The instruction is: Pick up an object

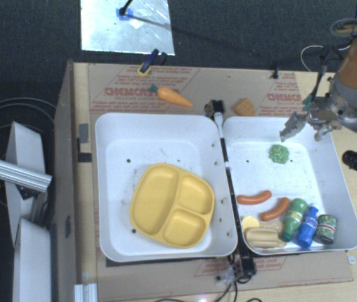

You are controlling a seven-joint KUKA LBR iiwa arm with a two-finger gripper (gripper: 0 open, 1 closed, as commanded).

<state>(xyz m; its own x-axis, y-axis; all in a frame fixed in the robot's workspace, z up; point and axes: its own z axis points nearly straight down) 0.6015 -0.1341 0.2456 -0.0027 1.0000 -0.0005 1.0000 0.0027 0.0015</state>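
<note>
Pincer (302,128) is hovering over the back of the right bin (340,187); in the camera view we are seeing its two fingers spread apart with nothing between them. Nearest candidate, a green lumpy object (279,153), is lying just below and left of the fingertips, apart from them. We are judging the risks: a descent from here may be landing beside the green piece and nudging it away, or the soft shape may be slipping out as the fingers close. Sausages (263,204), bottles (302,222) and can (326,228) are crowding the front edge, where a grasp could be catching two items.
</note>
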